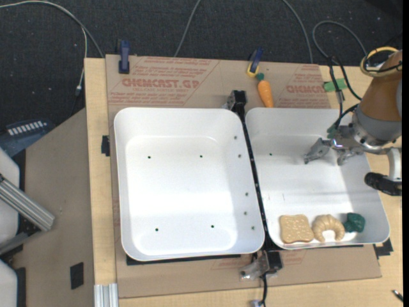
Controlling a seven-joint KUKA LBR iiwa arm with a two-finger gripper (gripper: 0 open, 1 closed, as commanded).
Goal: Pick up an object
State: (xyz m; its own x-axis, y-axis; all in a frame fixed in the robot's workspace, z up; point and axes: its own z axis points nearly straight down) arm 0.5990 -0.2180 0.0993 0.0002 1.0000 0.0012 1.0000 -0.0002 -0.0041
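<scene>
The gripper point(330, 151) is seen opened and holding nothing above the right bin point(287, 178); 3 objects are laid at its near edge.

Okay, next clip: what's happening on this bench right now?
A grey arm with an orange band reaches in from the right, its pincer hanging over the upper part of the right bin, fingers spread and nothing between them. Three objects lie along that bin's near edge: a toast-like slice, a croissant and a small green piece. A toy carrot sits on the board behind the bins. The left bin sits alongside. Nothing has been picked up yet.
</scene>
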